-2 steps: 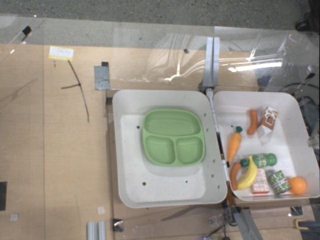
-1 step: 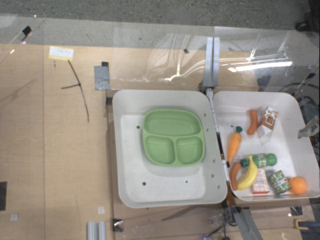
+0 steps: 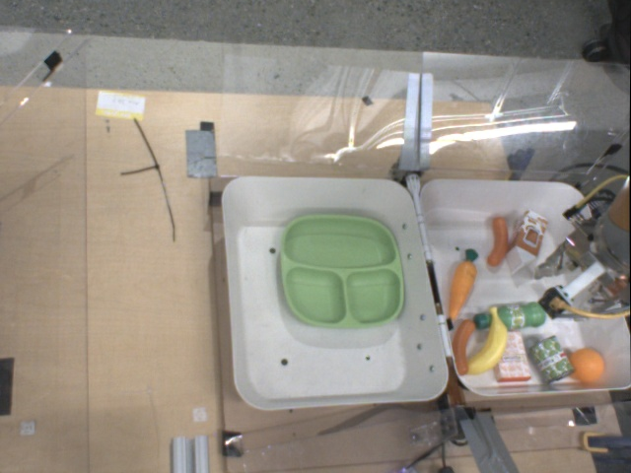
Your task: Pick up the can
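The can is small with a green label and lies near the front of the right bin, between a pink box and an orange. My gripper hangs at the right side of this bin, behind the can and apart from it, close to a small brown and white carton. Nothing shows between its tips.
The right bin also holds a sausage, a carrot, a green bottle, a banana and a reddish piece by its left wall. A green divided plate lies in the left bin.
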### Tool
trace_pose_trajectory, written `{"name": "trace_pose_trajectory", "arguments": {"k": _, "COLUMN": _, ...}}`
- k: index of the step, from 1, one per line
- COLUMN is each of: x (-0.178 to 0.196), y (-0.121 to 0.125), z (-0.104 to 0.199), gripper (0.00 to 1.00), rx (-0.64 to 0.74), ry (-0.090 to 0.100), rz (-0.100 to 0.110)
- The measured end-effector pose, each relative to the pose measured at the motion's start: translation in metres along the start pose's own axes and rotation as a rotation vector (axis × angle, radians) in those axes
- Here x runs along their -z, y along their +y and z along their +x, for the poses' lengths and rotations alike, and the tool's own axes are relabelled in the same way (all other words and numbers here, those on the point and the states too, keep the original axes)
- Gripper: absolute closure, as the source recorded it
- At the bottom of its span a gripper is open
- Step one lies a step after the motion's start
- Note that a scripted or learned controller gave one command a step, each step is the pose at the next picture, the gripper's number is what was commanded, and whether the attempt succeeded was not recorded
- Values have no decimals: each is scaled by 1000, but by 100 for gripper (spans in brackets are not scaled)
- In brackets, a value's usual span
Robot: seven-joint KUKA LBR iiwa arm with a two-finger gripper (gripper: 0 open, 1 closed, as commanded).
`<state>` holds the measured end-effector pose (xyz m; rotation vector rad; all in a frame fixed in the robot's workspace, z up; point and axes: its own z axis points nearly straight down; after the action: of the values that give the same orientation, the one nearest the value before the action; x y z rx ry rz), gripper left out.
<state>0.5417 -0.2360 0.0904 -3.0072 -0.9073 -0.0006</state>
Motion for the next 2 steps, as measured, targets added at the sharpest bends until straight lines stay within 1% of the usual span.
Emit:
{"name": "trace_pose_trajectory", "arguments": {"k": 1, "x": 11, "y": -33, "z": -34, "gripper": 0, "rx": -232, "ry": 0, "rz": 0}}
{"name": "trace_pose_trajectory", "arguments": {"k": 2, "x": 22, "y": -32, "z": -34, "gripper": 100, "rx": -229, "ry": 1, "rz": 0}}
